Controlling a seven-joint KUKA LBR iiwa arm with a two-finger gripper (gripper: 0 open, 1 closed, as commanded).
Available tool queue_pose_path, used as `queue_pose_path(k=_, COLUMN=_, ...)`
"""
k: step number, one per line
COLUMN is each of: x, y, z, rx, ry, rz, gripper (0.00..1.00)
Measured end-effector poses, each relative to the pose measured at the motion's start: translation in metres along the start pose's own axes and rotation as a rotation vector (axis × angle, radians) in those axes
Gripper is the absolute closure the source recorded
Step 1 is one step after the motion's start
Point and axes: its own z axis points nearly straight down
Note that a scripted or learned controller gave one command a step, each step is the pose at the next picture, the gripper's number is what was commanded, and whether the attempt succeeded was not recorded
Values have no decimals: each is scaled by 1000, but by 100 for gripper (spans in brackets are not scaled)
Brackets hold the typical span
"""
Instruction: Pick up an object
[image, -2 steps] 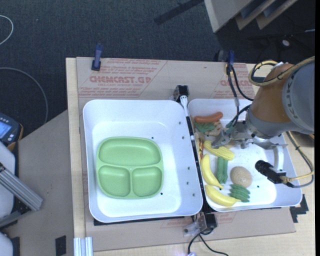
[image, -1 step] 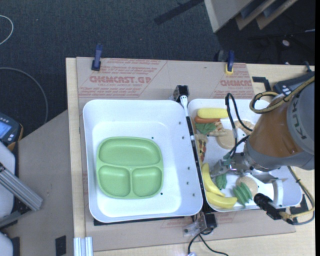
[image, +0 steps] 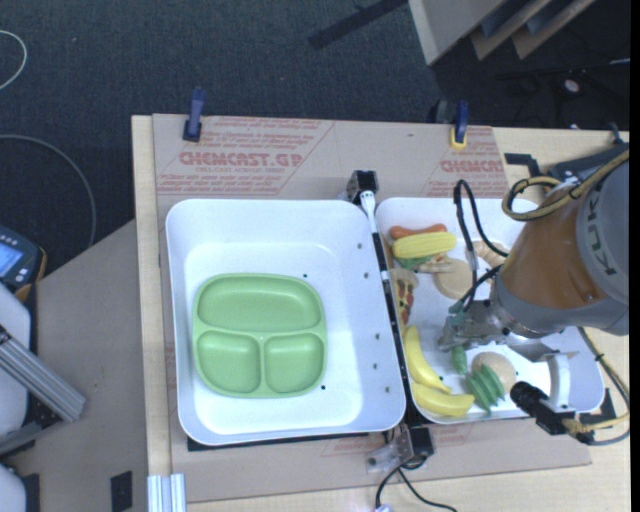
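The right bin (image: 425, 210) holds several toy foods. A yellow banana (image: 430, 380) lies along its left front. A green ridged piece (image: 488, 383) and a beige round piece (image: 494, 364) sit at the front. A hot dog in a yellow bun (image: 422, 243) lies at the back, with beige pieces (image: 452, 275) beside it. A thin red-orange strip (image: 404, 295) rests by the left wall. My gripper (image: 459, 333) hangs low in the middle of this bin, just right of the banana and behind the green piece. The wrist hides what lies under it.
The left bin (image: 200, 225) holds a green three-compartment plate (image: 260, 333). A black divider with clips (image: 362, 185) runs between the bins. Cables (image: 520, 195) loop over the right bin's back. Blue and yellow clamps (image: 194, 112) hold the board at the far edge.
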Motion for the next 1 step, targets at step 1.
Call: queue_pose_path(k=1, x=66, y=45, z=-96, rx=-10, ry=4, rz=-12, gripper=100)
